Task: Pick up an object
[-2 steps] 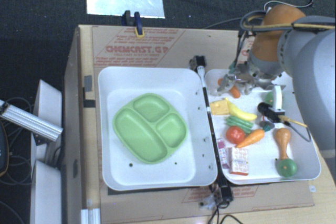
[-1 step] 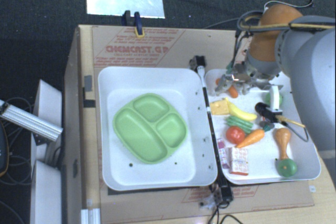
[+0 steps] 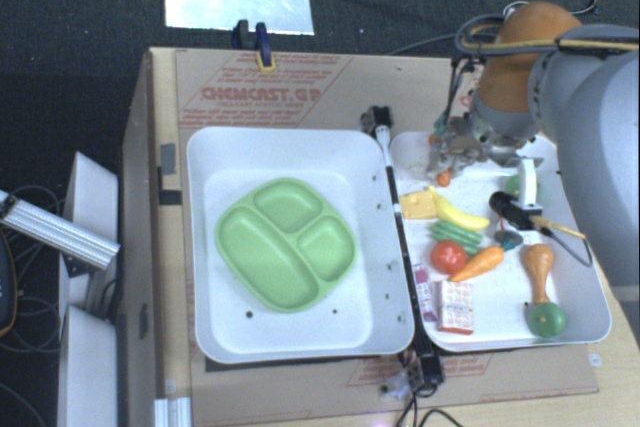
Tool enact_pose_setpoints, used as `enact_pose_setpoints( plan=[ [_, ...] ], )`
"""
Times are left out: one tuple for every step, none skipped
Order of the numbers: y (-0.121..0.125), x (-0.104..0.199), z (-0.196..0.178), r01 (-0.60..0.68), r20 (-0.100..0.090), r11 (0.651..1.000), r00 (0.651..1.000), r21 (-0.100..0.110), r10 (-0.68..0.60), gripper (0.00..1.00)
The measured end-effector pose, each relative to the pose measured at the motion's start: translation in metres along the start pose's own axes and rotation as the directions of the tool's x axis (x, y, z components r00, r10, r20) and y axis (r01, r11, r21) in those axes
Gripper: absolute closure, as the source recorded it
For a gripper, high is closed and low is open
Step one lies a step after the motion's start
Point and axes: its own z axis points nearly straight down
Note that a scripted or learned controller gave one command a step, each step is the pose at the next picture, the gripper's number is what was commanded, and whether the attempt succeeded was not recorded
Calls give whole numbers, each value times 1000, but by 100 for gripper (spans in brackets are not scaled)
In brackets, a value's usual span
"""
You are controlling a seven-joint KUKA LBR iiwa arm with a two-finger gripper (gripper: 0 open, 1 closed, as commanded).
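My gripper hangs low over the far left corner of the right bin, under the orange band of the arm. Just in front of it lies a small orange piece. Nearer the front are a yellow cheese wedge, a banana, a green pea pod, a red tomato and a carrot. I see nothing held in the gripper.
A red and white box lies at the front of the right bin, and a wooden piece with a green ball end at its right. The left bin holds a green divided plate.
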Motion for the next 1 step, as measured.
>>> enact_pose_setpoints(
  plan=[
    [-98,41,-90,-5,-1,1000,1000,-6,5,100]
  ],
)
